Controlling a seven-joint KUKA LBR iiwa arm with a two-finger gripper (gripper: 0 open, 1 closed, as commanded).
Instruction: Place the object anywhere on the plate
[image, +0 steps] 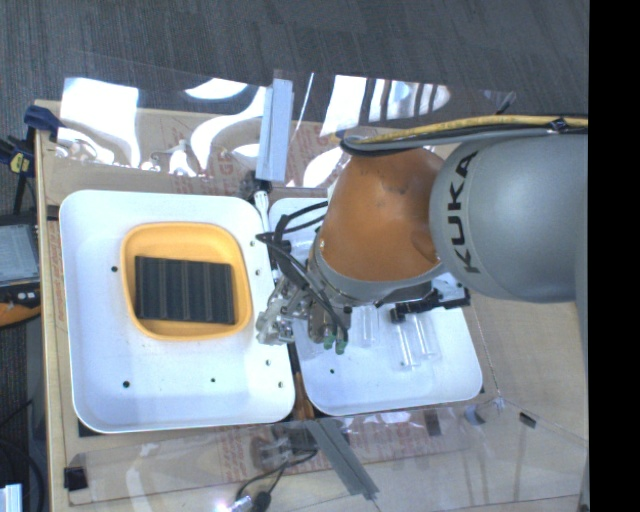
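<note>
A yellow plate (140, 250) with rounded corners lies in the left bin (95, 360), toward its back. A black ribbed rectangular object (188, 290) rests flat on the plate's middle. My gripper (290, 322) hangs over the seam between the two bins, at the left edge of the right bin (400, 395), just right of the plate. The orange wrist band and cables hide most of it from above. Nothing can be made out in the gripper.
The grey arm and orange band (385, 225) cover much of the right bin. Clear tube-like pieces (418, 340) lie on that bin's floor near the wrist. A metal bracket (275, 130) stands behind the bins. White floor of the left bin shows in front of the plate.
</note>
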